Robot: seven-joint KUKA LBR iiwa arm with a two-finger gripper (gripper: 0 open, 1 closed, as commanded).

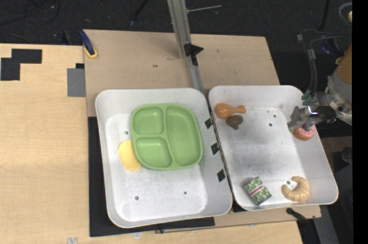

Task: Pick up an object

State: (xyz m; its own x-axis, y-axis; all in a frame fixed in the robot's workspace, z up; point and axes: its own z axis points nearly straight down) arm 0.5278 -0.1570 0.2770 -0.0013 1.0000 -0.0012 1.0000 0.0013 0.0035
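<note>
My gripper (303,117) hangs over the right rim of the right bin (259,145), reaching in from the right. A small red-pink object (305,133) lies directly below it at the bin's edge, touching or nearly touching the gripper. Whether it is gripped cannot be made out. Also in the right bin, an orange drumstick-shaped toy (229,110) and a brown lump (234,121) lie at the upper left. A small green box (257,190) and a tan croissant (296,189) rest near the front edge.
The left bin (155,197) holds a green divided plate (167,136) and a yellow object (129,155) tucked against its left side. A metal post (178,12) rises behind the bins. Black clips (214,148) sit along the seam between the bins.
</note>
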